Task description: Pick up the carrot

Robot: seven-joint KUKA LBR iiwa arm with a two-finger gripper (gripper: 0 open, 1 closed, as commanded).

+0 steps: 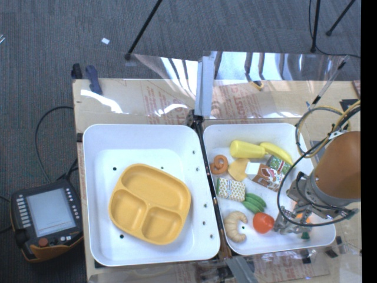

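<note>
Claw (pixel 293 221) low in the right bin (pixel 283 247), pinching one carrot (pixel 301 218), beside one tomato (pixel 263 222).

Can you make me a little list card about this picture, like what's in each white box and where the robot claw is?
left bin: a yellow tray with three sections
right bin: toy food, with a croissant, a tomato, a banana, a doughnut and green pea pods
carrot: orange bit by the right bin's near right corner, partly hidden
claw: low in the right bin, at the carrot
arm: reaches in from the right
</note>
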